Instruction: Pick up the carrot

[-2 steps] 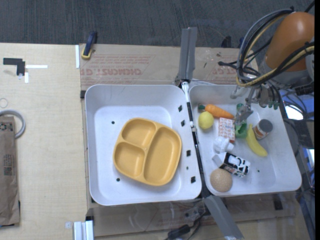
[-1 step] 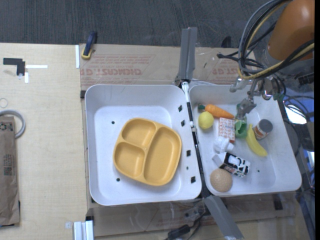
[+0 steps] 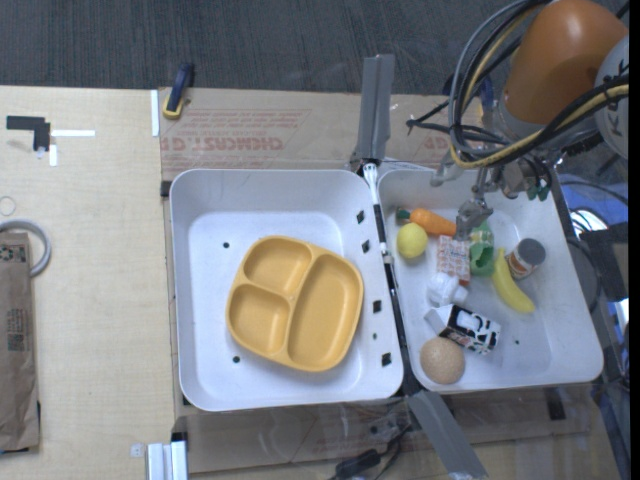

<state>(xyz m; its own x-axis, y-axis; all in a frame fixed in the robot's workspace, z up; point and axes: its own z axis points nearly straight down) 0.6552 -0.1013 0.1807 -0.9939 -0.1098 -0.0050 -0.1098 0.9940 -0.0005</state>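
Nearest the lower edge of the view, a round tan ball is seen at the front of the right-hand shallow white bin, with a small black-and-white cow-patterned toy just beside it. Behind these, a white crumpled item and a red-and-white printed packet are found near the bin's middle. A yellow banana is laid to their right, a green plastic piece is placed between packet and banana, and a small can with a grey lid is set just beside the banana's upper end.

The small orange carrot is located in the rear left part of this bin, lying on the bin floor with a round yellow lemon touching or nearly touching its front left side. The metal two-finger end effector is seen just right of the carrot's end, pointing down; nothing is visibly gripped by it, and whether it is released or clenched cannot be told.

The left-hand shallow white bin is occupied by a yellow three-compartment plastic plate. On the wooden counter, a brown paper bag is seen at the far left
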